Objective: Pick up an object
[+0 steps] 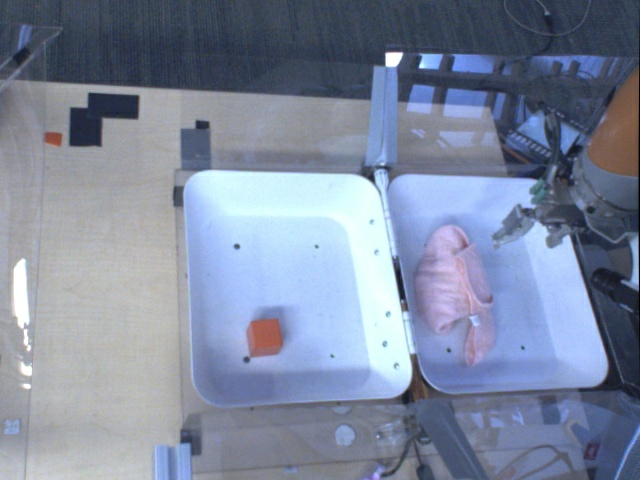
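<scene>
Camera view: two white bins (200, 268) on a pale wooden bench (90, 298), dark carpet (250, 13) behind.

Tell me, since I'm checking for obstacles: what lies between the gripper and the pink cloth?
In the camera view, just bare white floor of the right bin separates the gripper from the pink cloth.
</scene>
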`<state>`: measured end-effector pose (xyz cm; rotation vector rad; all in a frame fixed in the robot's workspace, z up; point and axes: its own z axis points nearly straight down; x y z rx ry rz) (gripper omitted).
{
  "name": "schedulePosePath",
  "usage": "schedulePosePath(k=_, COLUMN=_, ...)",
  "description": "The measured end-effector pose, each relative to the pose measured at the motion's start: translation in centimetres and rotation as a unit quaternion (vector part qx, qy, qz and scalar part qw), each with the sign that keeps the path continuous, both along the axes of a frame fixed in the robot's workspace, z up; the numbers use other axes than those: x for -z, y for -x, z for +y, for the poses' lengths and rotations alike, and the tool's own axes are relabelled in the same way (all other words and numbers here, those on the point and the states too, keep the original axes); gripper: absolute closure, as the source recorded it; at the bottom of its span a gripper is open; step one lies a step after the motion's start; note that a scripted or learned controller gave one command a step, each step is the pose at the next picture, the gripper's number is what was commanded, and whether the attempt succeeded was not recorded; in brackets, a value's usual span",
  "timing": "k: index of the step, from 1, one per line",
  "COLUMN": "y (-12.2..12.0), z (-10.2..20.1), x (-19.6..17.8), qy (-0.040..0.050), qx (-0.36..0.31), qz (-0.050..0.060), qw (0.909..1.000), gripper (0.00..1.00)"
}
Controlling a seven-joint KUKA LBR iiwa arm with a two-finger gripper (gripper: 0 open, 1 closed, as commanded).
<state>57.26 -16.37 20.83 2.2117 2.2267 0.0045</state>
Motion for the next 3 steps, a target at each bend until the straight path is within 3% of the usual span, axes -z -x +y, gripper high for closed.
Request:
schedulePosePath(k=1, y=1.3, z=4.1, x=10.8, qy=0.0015, qx=-0.040, qz=-0.007, qw=0.9992, gripper=0.00)
schedulePosePath(k=2, y=1.0, z=5.3, x=11.3, qy=0.0033, qx=-0.062, qz=-0.010, qw=0.9980, gripper=0.00)
schedulePosePath(k=3, y=0.7, z=5.6, x=10.0, qy=0.0015, qx=-0.064, qz=-0.014, qw=0.9979, gripper=1.00)
